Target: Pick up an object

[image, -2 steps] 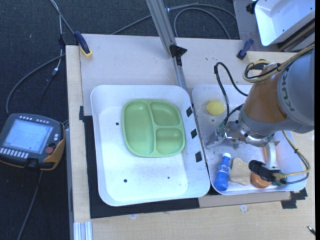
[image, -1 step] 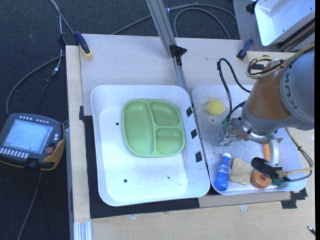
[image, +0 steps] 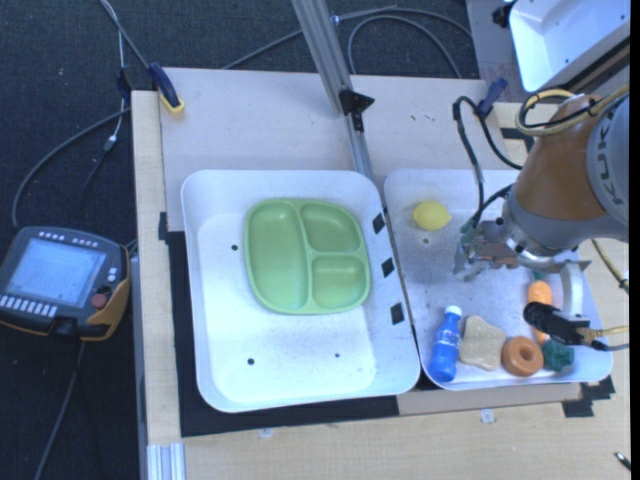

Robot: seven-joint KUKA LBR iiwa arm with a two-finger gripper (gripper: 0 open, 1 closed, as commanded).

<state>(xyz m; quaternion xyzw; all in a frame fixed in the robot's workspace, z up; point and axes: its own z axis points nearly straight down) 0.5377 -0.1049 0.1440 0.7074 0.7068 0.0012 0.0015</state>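
The pincer (image: 474,259) hung low in the right bin (image: 440,278), its state impossible to tell. Just beyond it lay a yellow lemon (image: 431,215), probably light, smooth and prone to rolling; I'd grip it across its middle.

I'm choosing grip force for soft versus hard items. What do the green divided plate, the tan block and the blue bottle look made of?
The green three-compartment plate looks like moulded hard plastic: smooth, even colour, soft sheen. The tan block seems to be sponge or foam: matte, slightly rough, though the view leaves that open. The small blue bottle with a white cap looks like glossy plastic.
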